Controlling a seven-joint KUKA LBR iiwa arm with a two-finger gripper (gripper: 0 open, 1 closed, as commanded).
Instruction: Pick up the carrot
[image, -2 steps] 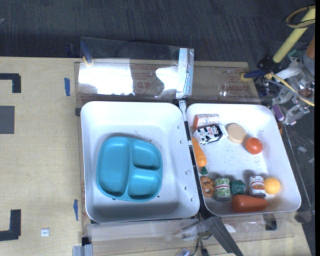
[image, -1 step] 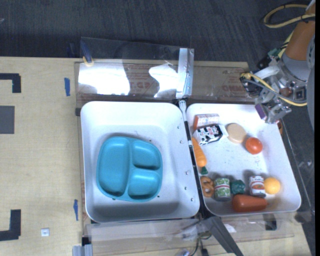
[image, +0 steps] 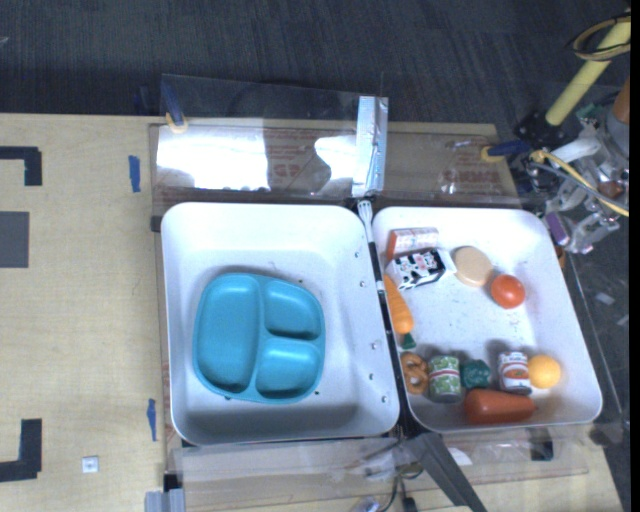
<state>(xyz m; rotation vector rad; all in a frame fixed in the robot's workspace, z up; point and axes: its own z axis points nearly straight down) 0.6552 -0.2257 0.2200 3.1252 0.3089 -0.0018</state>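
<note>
Against the left wall of the right shallow white bin (image: 575, 330), the small orange carrot (image: 399, 309) is lying with its long axis running roughly up and down the view, its narrower end pointing toward the far side and its green stub toward the near side. Just beyond its far tip, a black-and-white cow-patterned carton (image: 417, 267) and a red-and-white box (image: 412, 241) are sitting close together. Farther right, a pale tan bun-shaped piece (image: 472, 265) and a round red-orange tomato (image: 508, 290) are resting near each other. Along the near wall, a small pretzel-like ring (image: 413, 369), a green-labelled can (image: 446, 377), a dark green lump (image: 476, 375), a red-labelled can (image: 515, 370), a yellow-orange ball (image: 544, 372) and a long red sausage (image: 497, 405) are crowding together. Left of it, the left white bin (image: 190, 240) is holding a blue divided plastic plate (image: 259, 336). Both bins are sitting on the wooden tabletop (image: 70, 300). At the upper right, cabled arm hardware (image: 590, 190) is hanging outside the bin; whether the hand is apart or together cannot be told.
</note>
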